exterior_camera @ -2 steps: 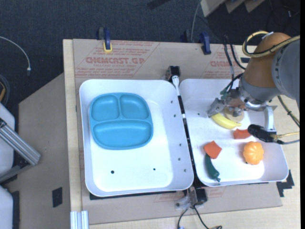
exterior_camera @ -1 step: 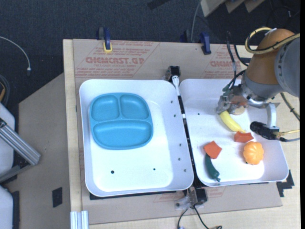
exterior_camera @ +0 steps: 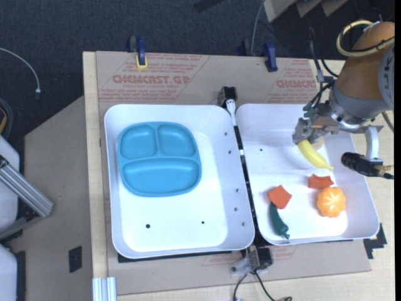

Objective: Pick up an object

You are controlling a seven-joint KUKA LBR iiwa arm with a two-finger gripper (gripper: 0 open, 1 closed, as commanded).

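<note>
My gripper (exterior_camera: 309,135) hangs at the banana's (exterior_camera: 314,155) upper end in the right bin (exterior_camera: 263,121), seemingly pinching it; the fingers blur, so contact is likely, not certain.

The bench (exterior_camera: 188,74) is a pale board printed with red lettering along its far side. Two shallow white bins lie directly on it, side by side and touching along a dark hinge strip (exterior_camera: 240,162). The left bin (exterior_camera: 169,231) sits left of that strip, the right bin (exterior_camera: 263,130) just right of it. Two blue clamps (exterior_camera: 139,47) grip the bench's far edge, beyond the bins.
</note>
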